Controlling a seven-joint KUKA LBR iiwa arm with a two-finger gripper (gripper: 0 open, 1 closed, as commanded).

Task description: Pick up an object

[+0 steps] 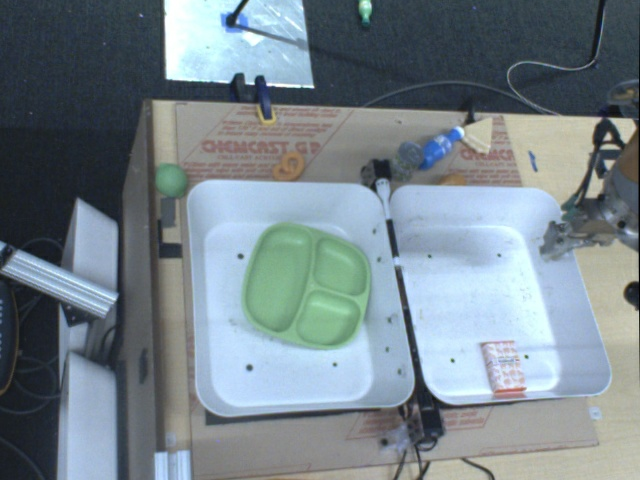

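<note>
Camera view, from above: the arm comes in at the far right, and the gripper [558, 240] sits just at the right rim of the right bin [470, 208], roughly halfway along that side, pointing in toward the bin. I can make out its grey metal end there, but it is too small and blurred for me to say whether it is spread or pressed together; nothing shows between its tips.

In the right bin, a small red-and-white packet [503, 366] lies flat near the front edge, toward the right corner. It is well apart from the gripper, closer to the front of the bench.

The left bin [220, 268] holds a light green divided plate [306, 285], lying flat near the middle and turned a little askew.

Behind the bins, on the cardboard sheet [330, 133], lie a blue-and-clear bottle [432, 151] and a small orange ring [289, 165]. A green ball [171, 179] rests by the left bin's back-left corner.
</note>
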